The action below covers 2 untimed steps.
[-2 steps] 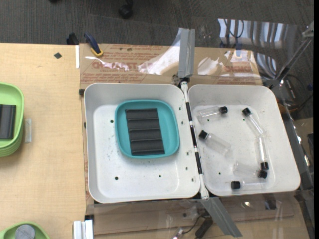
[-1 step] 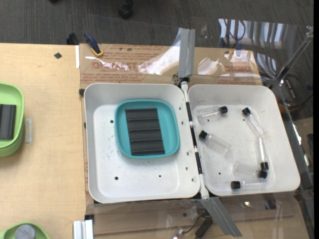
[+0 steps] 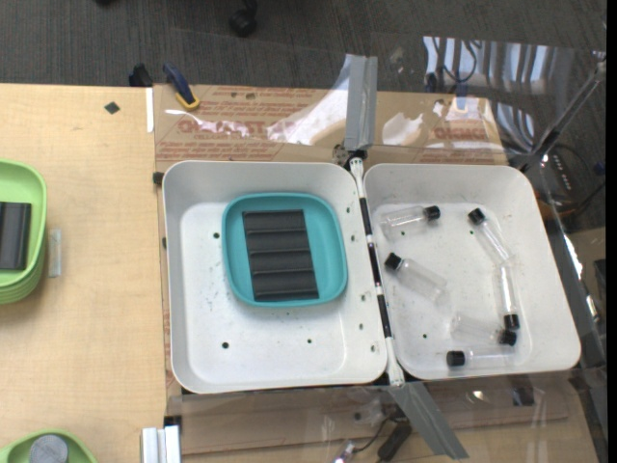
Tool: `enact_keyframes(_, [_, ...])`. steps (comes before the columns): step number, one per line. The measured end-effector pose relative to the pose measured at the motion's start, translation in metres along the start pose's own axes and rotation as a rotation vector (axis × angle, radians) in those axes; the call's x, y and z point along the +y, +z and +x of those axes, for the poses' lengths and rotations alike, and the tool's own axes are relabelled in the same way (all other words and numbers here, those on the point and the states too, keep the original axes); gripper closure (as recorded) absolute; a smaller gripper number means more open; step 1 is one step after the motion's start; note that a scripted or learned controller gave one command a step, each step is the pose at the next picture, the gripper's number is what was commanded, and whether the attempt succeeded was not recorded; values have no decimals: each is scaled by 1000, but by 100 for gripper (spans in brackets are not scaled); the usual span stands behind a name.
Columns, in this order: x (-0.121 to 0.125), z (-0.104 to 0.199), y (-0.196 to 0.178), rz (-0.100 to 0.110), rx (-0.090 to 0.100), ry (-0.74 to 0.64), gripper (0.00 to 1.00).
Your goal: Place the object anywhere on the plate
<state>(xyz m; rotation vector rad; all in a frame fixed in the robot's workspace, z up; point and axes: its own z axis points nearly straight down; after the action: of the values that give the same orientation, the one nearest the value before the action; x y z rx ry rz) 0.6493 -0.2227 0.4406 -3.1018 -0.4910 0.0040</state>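
shallow white bins: two point(image 3: 193, 355) point(image 3: 540, 345)
teal square plate with black ribbed insert: one point(image 3: 333, 258)
clear plastic tubes with black caps: five or six point(image 3: 410, 218)

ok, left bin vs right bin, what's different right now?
The left bin holds one teal plate bearing a dark ribbed block; the right bin holds several clear black-capped tubes, loose on its floor. The left bin's load sits centred and squared; the right bin's tubes are scattered at mixed angles. Both are shallow, white, and sit side by side.

A teal plate point(image 3: 284, 249) sits in the left bin point(image 3: 193, 287); clear black-capped tubes point(image 3: 492, 249) lie scattered in the right bin point(image 3: 549, 258).
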Motion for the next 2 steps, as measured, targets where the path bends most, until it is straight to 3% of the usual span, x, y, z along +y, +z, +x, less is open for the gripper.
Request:
enact_keyframes(1, [0,1,-1,0,2,111,0])
enact_keyframes(2, [1,3,-1,1,1,111,0])
